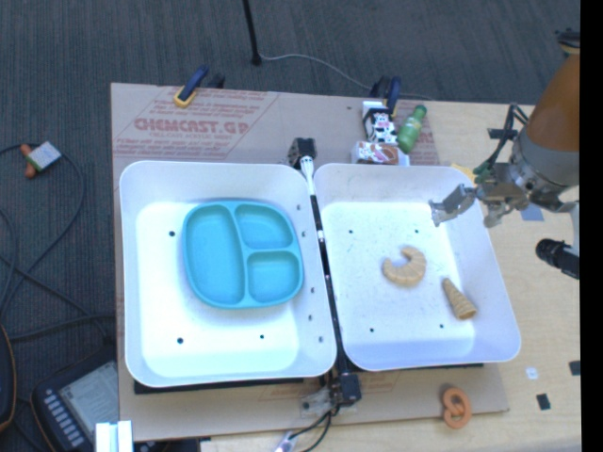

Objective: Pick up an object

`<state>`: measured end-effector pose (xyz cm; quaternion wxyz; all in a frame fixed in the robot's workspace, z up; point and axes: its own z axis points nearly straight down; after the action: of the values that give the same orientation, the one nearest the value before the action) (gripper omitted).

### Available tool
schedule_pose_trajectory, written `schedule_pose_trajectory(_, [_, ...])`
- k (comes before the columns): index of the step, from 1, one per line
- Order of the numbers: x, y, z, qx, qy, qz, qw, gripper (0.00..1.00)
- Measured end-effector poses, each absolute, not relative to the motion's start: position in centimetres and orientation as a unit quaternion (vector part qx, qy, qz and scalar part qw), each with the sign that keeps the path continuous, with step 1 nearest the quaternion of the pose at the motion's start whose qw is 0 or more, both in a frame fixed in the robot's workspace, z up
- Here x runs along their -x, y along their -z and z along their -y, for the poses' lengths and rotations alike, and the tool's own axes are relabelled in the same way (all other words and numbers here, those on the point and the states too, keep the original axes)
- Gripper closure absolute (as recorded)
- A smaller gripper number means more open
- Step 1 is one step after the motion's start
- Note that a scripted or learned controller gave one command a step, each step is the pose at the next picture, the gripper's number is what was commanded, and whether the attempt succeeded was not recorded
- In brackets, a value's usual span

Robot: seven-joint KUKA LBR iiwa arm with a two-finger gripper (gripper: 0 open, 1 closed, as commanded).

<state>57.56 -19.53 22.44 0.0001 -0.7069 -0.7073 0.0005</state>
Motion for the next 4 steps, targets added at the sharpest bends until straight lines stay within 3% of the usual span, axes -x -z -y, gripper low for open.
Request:
schedule_pose_trajectory(1, [-58.3,-8.8,18.7,0.707,0.0017,0.707,-0.003,0.00])
schedule_pose_trajectory(2, [-58.4,-9.8,18.8,0.707,0.0015,0.707,-0.005,1.00])
schedule_pose_trajectory(3, [-65.2,-25.9,9.4,0.706,0.0012,0.708,-0.001,1.00])
schedule_pose_trajectory(4, [-66.8,-19.5,3.9,0.706,-0.0009,0.708,0.001,1.00])
